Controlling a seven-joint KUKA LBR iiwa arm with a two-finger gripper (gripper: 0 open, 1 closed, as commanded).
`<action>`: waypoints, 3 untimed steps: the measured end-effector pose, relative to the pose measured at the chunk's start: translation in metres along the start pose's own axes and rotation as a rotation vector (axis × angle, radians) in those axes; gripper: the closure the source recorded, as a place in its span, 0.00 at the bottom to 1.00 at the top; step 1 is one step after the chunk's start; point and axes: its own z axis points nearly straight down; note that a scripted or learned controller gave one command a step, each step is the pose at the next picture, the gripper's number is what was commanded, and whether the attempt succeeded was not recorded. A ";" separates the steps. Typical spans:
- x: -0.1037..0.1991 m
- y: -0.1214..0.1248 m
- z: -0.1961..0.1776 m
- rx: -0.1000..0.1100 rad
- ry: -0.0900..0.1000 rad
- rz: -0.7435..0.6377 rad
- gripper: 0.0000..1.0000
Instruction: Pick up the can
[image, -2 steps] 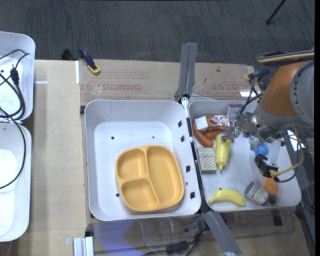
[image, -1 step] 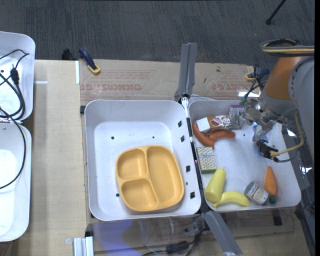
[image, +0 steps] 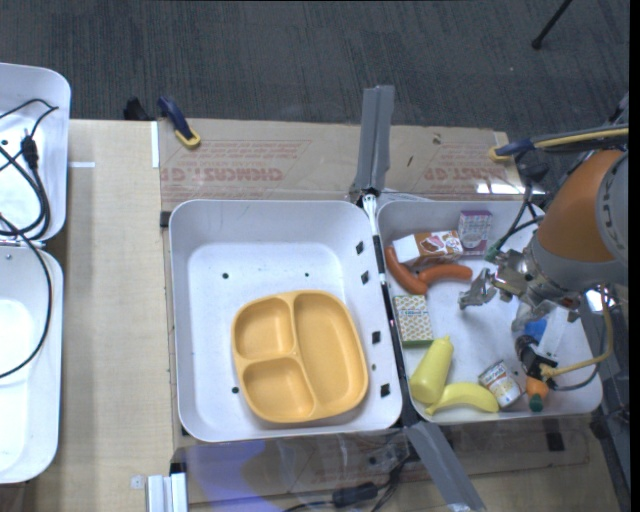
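In the camera view, the gripper (image: 478, 292) hangs at right of centre over the right bin (image: 450, 212), its fingers slightly parted on nothing, the can (image: 499, 382) lying lower right beside a banana (image: 462, 399), while the left bin (image: 200, 300) holds a yellow divided plate (image: 298, 355) on the cardboard-covered bench (image: 260, 160).

A robot lab test bench

Two shallow white bins (image: 190, 300) sit side by side on a plywood bench (image: 110, 300) laid with cardboard (image: 270, 160), over dark carpet (image: 250, 50) at the far side. Loose black cables (image: 30, 190) trail across white trays on the left, a tripod leg (image: 552, 25) stands far right, and toy food fills the right bin beside a yellow divided plate (image: 298, 355).
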 end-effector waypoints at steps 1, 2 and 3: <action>0.034 0.081 0.003 -0.001 -0.012 0.230 0.00; 0.035 0.081 -0.007 -0.001 -0.014 0.225 1.00; -0.035 0.055 -0.049 -0.002 -0.011 -0.112 1.00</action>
